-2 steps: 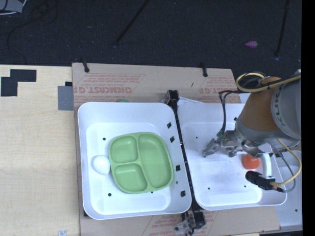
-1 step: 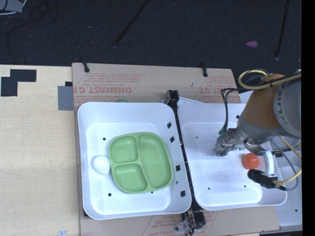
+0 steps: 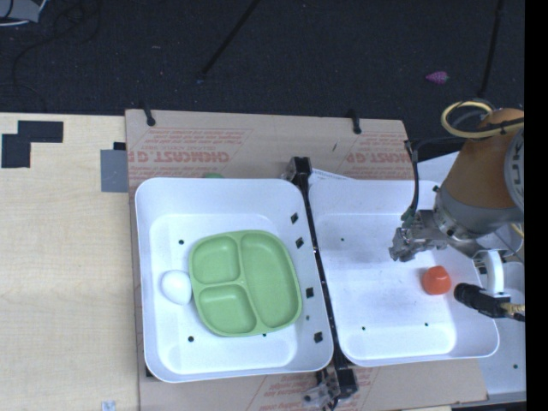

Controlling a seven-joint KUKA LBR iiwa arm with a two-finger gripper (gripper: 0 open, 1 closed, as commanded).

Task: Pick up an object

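Camera view: claw (image 3: 402, 248), grip state unclear, above right white bin (image 3: 377, 332) on cardboard-covered bench (image 3: 257, 148).

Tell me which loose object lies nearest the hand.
The small orange object in the right bin, just below and right of the hand. The white ball and green divided plate lie in the left bin.

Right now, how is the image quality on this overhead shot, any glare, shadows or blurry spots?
In the camera view, light is even and the white bins look bright without hard glare; the green tray and the white ball cast only faint shadows; the floor at the top is dark and underexposed; the gripper looks soft and low in detail, while the small orange object reads clearly.
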